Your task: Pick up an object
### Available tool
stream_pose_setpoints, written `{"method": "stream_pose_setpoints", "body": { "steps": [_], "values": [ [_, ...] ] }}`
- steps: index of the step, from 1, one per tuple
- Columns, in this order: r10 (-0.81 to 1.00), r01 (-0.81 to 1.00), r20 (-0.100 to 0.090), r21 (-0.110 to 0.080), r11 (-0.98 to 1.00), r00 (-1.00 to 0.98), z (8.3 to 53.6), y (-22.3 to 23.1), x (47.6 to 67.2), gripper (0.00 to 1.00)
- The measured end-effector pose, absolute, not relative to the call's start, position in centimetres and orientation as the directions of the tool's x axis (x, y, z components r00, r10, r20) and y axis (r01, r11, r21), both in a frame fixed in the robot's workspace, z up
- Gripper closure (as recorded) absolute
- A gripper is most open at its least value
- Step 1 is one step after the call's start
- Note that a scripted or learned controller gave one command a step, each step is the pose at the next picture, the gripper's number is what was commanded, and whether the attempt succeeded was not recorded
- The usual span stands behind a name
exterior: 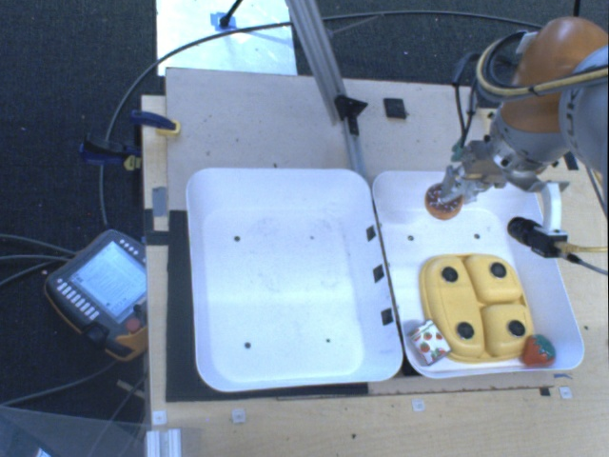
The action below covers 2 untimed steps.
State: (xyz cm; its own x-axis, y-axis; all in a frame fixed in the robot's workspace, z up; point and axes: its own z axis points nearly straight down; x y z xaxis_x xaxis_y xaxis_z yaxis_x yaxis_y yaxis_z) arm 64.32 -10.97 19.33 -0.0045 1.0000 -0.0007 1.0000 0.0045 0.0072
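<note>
My gripper (456,187) hangs over the back of the right bin (404,217), reaching in from the right. Its tip sits right on top of a small round brown doughnut-like toy (442,203) near the bin's back wall. The tip overlaps the toy's upper right edge, and I cannot make out whether the toy is gripped. In the front half of the same bin lie a large yellow block with black dots (476,305), a small white patterned cube (429,342) and a red strawberry toy (539,350).
The left bin (205,255) lies beside the right one, joined by black clips along the shared edge. A grey pole (319,50) slants up from the bench's back. A black cable connector (533,236) hangs over the right bin's right rim.
</note>
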Motion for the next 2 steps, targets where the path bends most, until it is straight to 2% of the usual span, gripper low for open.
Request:
{"method": "stream_pose_setpoints", "body": {
  "steps": [1,2],
  "values": [
    [1.000,1.000,-0.002,0.009,0.005,-0.005,25.52,-11.56,65.08,1.00],
    [1.000,1.000,0.000,0.004,0.005,-0.005,25.98,-11.55,65.18,1.00]
  ]
}}
